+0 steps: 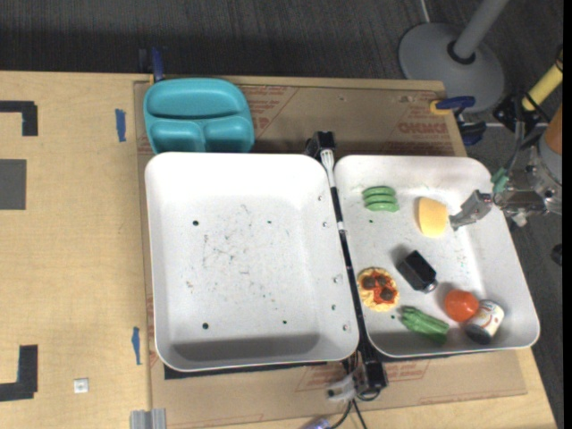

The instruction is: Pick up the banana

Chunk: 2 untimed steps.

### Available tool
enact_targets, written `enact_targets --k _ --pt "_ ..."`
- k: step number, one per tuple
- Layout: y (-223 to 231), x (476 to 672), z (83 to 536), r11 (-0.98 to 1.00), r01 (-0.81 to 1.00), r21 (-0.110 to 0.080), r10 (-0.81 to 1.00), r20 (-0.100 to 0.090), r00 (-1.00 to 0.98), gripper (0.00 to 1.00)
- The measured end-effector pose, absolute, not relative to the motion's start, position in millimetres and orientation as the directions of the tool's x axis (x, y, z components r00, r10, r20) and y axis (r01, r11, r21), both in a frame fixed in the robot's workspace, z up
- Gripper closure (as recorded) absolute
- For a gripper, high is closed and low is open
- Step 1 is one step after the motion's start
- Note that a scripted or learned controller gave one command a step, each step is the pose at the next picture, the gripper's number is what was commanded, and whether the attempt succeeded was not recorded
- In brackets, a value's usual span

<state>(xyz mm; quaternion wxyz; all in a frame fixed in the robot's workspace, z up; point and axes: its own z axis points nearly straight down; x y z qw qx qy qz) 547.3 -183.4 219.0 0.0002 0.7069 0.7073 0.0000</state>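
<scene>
Tabletop (71, 266) of pale wood carries two white bins side by side, and everything here is placed against the right bin (523, 280). Farthest left of it, past the left bin (241, 257), blue tape marks (121, 125) sit on the wood. A teal tray (198, 114) stands behind the left bin, well to the upper left of the right bin. The left bin touches the right bin along a shared edge, where a black clip (322, 143) sits at the far end. Inside the right bin, near its left wall, a small pizza (378, 288) lies at the front. A green ridged piece (381, 198) lies near the back left. A green pod (423, 322) lies along the front, just right of the pizza. A black block (417, 271) sits about the middle. The banana (432, 216), a pale yellow piece, lies in the back half of the right bin, right of the ridged piece. A tomato (461, 305) rests near the front right corner, touching a small can (485, 319). The end effector (466, 211) hangs over the right bin's back right part, just beside the banana's right edge, its pale fingers (472, 207) pointing toward it; whether they are parted or closed I cannot tell, and nothing is seen between them.
</scene>
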Motion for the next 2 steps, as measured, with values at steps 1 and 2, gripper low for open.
enact_targets --k 1,2 --pt "-129.4 504.1 93.5 -0.005 1.000 0.001 1.000 0.000 0.005 0.00" --pt "-101.3 483.4 90.0 -0.121 0.992 0.023 0.993 -0.016 0.121 0.00"
